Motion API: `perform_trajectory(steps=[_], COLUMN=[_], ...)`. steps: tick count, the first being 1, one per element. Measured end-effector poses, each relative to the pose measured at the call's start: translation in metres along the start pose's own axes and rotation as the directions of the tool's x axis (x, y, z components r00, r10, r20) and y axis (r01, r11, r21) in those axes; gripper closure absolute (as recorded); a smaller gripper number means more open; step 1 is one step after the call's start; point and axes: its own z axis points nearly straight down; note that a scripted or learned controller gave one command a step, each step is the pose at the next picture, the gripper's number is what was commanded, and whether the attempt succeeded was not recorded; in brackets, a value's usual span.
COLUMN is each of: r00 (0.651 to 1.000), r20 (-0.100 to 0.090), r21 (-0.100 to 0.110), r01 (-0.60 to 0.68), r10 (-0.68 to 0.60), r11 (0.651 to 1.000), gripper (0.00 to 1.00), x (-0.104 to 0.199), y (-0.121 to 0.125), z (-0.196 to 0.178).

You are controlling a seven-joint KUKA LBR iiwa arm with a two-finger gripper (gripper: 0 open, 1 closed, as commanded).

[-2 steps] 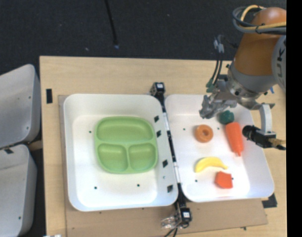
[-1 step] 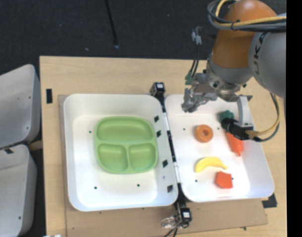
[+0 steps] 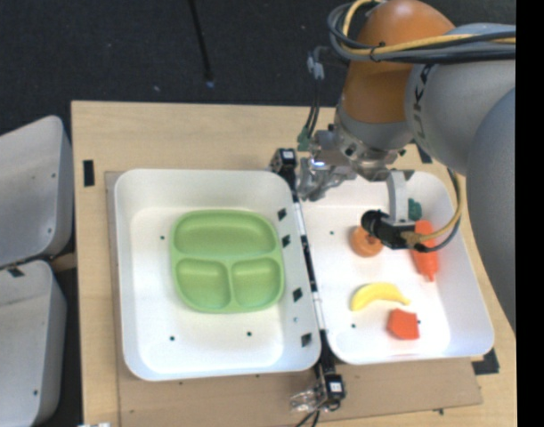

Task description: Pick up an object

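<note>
Sitting in the left bin (image 3: 133,265) is a green plate (image 3: 227,261); pincer (image 3: 316,183) state unclear.

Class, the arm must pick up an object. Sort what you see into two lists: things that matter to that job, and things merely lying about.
Job in hand: gripper; likely candidates in the right bin: yellow banana, round orange fruit, red piece, orange carrot-shaped piece.

Lying about, probably: green divided plate, alone in the left bin.
</note>
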Motion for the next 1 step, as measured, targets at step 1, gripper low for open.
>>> perform_trajectory(steps=[1], r00=[1.000], r20=[-0.001], r21=[-0.002], r01=[0.001], r10=[-0.001], r11=[1.000], gripper=[1.00], x=[0.0508], y=[0.0046], z=[-0.0009])
